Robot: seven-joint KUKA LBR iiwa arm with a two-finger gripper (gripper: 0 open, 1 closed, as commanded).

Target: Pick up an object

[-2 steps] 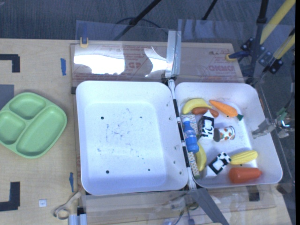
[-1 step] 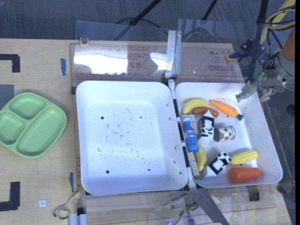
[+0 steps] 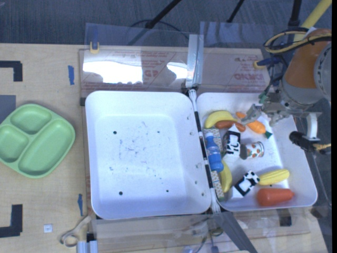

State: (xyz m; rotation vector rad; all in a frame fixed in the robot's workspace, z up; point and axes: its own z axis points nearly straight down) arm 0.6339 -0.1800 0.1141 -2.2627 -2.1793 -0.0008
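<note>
Bench (image 3: 42, 67): light wood surface, cut off at the left and bottom edges. Left bin (image 3: 142, 152): white, bare interior with faint scuff marks and a few dark dots. Right bin (image 3: 303, 165): white, holds all the loose items; its far right corner is hidden beneath the arm. Arm (image 3: 308, 70): grey with orange band, enters from the right, cropped by the frame edge, cables looped above it. Green divided plate (image 3: 34, 140): on the bench left of the bins, partly cut off at the left. Gripper (image 3: 261, 109): low over the right bin's rear area, just above the orange carrot-like piece (image 3: 256, 126); whether its jaws are released or clenched cannot be told, the detail being blurred. Red sausage-shaped item (image 3: 274, 195): front right of the bin. Yellow banana (image 3: 219, 118): rear left. Blue bottle (image 3: 213, 152): along the left wall. Small black-and-white pieces are too small to identify
</note>
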